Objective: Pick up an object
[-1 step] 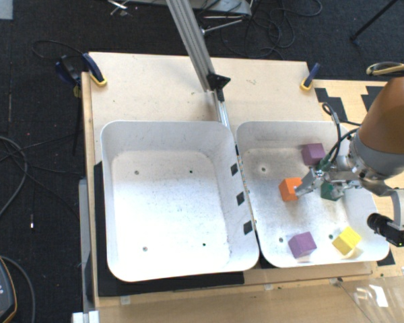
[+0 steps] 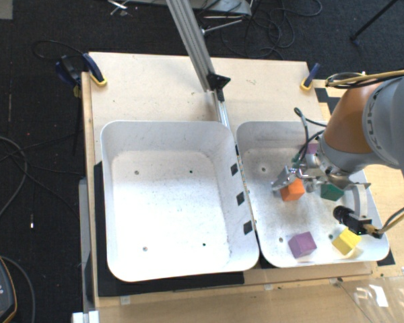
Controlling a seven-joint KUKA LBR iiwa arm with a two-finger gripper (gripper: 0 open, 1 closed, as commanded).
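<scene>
Bench [image 2: 161, 86] carries two shallow white bins; landmark is the right bin [image 2: 262, 136], all the work is in there. The left bin [image 2: 168, 200] sits beside it, the two rims touching along the middle. Arm [image 2: 363, 123] comes in over the right bin's far-right side, orange band above the wrist, wrist hanging above the bin's centre. Gripper [image 2: 291, 182] is low over the bin's centre-left floor, and the orange block [image 2: 293, 191] sits right at its tips, touching or very nearly. I can't tell how wide the fingers are or whether the block is actually between them (metal tips and block overlap from this angle), so I wouldn't count it as a grasp. Other candidates: a green block [image 2: 332, 193] just right of the orange one, under the wrist; a purple block [image 2: 301, 244] near the bin's front edge, well apart from the gripper; a yellow block [image 2: 346, 241] in the front-right corner, next to a small black part [image 2: 343, 214] of the tooling. My read: the step in hand is the close-and-lift on the orange block. To do it well, centre the tips on opposite flat faces of the block, not its corners, get low enough to bite below its top edge, close fully before any upward move, then lift straight up. Main risk is the block squirting sideways toward the green one if the tips land off-centre.
</scene>
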